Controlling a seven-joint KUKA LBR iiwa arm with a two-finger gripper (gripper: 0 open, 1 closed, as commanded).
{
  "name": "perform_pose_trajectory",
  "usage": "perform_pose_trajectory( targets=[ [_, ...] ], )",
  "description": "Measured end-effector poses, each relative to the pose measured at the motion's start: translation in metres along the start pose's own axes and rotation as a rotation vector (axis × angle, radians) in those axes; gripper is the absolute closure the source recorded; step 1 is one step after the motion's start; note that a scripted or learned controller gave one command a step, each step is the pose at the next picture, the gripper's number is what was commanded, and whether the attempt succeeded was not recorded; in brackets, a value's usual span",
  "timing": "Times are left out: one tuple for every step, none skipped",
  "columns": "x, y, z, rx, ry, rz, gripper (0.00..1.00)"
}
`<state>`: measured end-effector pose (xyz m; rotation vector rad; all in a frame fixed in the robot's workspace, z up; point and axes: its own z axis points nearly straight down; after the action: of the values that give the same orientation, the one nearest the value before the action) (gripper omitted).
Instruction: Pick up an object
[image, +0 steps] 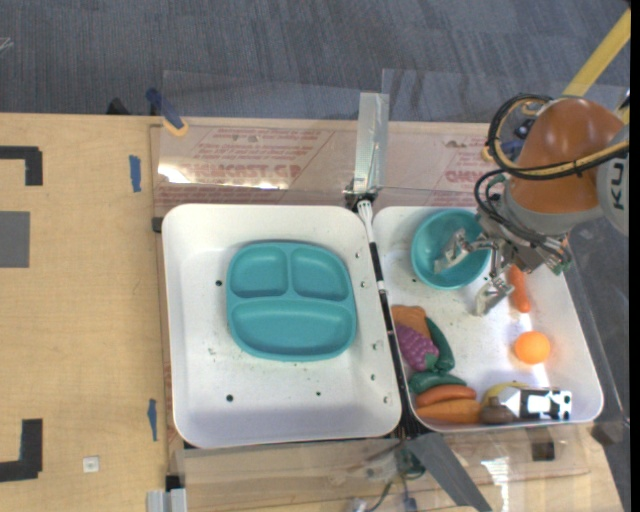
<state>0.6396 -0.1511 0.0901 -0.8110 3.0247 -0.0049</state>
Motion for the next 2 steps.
perform_pose_trajectory(
  targets=[
    [-0.003, -0.002, -0.016, 0.006, -0.008, 0.002, 1.0],
    [-0.041, 0.006, -0.172, 0.005, -0.006, -0.099, 1.0]
  ],
)
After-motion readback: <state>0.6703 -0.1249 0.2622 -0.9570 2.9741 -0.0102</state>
